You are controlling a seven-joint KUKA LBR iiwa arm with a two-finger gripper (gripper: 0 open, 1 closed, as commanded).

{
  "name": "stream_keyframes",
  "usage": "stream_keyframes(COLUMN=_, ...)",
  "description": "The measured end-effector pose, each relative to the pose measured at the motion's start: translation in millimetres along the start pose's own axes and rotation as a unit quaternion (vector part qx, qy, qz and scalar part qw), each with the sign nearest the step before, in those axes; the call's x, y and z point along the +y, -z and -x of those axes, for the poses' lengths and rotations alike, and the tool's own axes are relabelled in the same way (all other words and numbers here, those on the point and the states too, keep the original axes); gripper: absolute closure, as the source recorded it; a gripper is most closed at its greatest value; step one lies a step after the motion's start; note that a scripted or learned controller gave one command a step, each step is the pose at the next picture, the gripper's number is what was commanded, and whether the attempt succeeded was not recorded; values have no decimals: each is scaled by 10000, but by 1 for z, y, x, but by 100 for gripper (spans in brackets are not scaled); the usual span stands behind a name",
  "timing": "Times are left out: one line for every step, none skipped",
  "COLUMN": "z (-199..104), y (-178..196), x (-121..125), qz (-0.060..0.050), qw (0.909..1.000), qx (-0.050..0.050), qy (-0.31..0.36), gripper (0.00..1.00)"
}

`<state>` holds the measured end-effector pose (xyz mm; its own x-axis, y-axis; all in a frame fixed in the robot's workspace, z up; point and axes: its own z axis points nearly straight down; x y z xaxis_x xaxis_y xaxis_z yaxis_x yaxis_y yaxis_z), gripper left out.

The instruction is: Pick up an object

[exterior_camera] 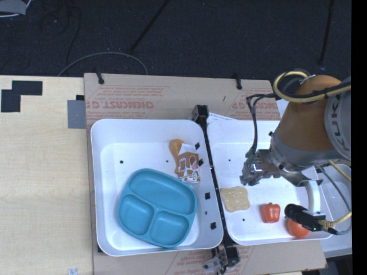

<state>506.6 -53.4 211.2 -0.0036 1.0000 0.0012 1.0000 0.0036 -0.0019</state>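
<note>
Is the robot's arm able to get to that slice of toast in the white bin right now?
Probably yes. The slice of toast lies flat on the floor of the right bin with nothing on top of it, and the gripper hangs just above and beside it. The red pepper sits off to one side, apart.

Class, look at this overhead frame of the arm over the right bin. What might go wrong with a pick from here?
1. The gripper hangs above and beside the toast slice; the slice lies flat, so fingers may slide over it.
2. The toast lies near the divider between bins, which a finger may strike.
3. The red pepper is rounded and may roll away.
</note>
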Motion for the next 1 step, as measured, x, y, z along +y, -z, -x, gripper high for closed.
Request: stream_keyframes(z=-57, y=-1, x=-1, qz=-12, qw=10000, qx=5, qy=3, gripper=100)
